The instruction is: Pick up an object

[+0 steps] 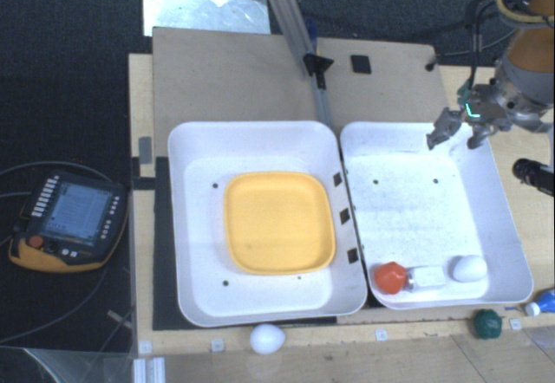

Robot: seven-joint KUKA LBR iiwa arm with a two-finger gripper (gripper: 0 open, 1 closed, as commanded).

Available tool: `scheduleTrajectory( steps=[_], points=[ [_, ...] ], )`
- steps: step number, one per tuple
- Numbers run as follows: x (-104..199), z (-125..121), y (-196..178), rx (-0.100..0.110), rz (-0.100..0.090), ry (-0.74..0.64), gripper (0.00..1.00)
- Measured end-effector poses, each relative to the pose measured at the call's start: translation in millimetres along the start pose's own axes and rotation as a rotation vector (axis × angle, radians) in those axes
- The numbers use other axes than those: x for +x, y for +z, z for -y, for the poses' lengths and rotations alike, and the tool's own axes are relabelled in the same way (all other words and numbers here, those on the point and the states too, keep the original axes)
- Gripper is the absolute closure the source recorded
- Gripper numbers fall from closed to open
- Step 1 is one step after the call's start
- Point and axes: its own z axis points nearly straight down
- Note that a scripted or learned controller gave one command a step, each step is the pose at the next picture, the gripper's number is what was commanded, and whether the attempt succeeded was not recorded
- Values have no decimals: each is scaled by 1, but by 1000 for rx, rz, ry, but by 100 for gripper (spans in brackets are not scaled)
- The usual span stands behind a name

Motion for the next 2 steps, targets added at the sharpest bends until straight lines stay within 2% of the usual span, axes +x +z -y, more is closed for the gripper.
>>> scheduleTrajectory(
  steps=[1, 2],
  points=[
    [0, 0, 0, 0, 0, 0, 0],
    [-4, 0, 42, 3, 0, 1, 0]
  ],
)
